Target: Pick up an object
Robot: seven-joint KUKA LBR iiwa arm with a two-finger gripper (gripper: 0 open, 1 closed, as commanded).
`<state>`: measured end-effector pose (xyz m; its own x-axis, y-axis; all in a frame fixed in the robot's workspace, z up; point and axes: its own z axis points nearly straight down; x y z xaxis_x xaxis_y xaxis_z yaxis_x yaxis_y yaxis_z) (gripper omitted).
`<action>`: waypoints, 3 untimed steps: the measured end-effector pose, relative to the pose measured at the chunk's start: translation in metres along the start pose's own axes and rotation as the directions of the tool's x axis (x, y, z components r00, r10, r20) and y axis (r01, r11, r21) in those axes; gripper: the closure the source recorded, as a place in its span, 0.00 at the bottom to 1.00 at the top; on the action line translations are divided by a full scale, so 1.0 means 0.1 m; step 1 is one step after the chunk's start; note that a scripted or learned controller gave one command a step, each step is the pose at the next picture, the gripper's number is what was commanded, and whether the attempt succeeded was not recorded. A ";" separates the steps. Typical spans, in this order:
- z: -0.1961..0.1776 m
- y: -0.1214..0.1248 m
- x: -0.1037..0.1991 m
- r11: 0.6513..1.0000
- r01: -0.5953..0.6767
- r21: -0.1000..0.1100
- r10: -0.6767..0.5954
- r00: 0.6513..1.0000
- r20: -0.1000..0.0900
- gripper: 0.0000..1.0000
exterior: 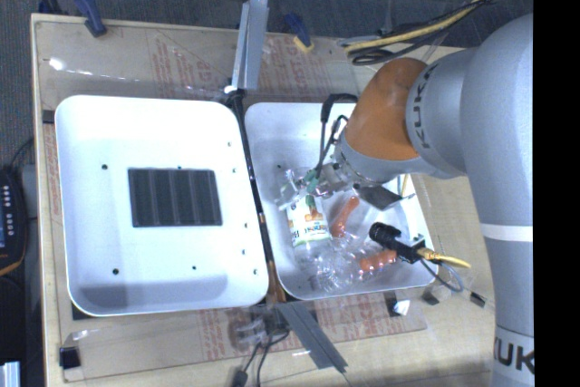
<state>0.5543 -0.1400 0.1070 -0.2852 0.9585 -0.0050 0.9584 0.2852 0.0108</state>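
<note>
Right bin (pixel 272 136): claw (pixel 313 183) just above white packet (pixel 306 224).

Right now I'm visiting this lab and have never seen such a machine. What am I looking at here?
One camera looks down at a slant on a bench. The big grey shape with the orange band is a robot arm reaching in from the right. Two shallow white bins sit side by side. The left bin has a dark ridged rectangle in it. The right bin holds a jumble of small items, including a white packet. The arm's wrist is over that jumble; whether it holds anything cannot be seen.
</note>
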 end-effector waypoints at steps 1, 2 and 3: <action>-0.36 0.37 0.05 0.993 -0.120 0.015 0.120 0.993 -0.005 1.00; -0.36 0.37 0.05 0.993 -0.120 0.015 0.120 0.993 -0.004 0.00; -0.07 0.08 -0.49 0.991 -0.134 0.012 0.134 0.991 -0.005 0.00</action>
<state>0.5760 -0.1844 0.1141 -0.1545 0.9880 0.0016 0.9880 0.1545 -0.0005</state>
